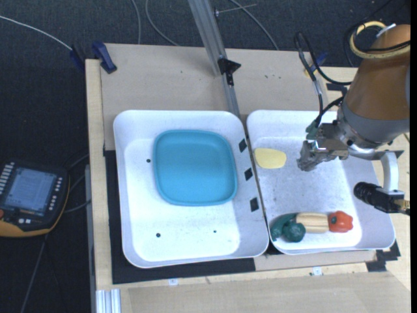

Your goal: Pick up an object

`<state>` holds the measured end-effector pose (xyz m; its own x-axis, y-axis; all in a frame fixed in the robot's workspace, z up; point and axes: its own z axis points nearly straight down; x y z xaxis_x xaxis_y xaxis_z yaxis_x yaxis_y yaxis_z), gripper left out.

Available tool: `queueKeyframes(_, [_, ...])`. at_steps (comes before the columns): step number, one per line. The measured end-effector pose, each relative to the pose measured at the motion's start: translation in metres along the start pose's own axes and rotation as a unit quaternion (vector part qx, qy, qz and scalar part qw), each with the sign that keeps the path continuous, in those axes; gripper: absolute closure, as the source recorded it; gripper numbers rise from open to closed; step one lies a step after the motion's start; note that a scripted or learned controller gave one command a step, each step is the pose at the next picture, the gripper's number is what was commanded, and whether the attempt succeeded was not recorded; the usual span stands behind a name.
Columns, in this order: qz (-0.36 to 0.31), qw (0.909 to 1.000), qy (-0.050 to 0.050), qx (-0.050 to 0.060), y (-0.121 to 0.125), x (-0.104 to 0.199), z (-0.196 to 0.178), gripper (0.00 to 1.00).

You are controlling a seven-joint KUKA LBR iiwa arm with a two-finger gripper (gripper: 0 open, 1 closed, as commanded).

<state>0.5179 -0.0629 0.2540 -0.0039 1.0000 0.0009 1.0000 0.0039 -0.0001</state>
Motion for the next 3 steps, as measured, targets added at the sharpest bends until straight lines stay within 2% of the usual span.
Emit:
queueKeyframes(1, [-0.001, 1.0, 0.0, 0.0, 0.005, 0.054, -0.003, 1.0])
queueKeyframes(2, [0.0, 1.0, 0.0, 0.001, -0.003, 0.103, 0.013, 1.0])
queueKeyframes(3, [-0.001, 1.0, 0.0, 0.0, -0.008, 0.154, 0.006, 1.0])
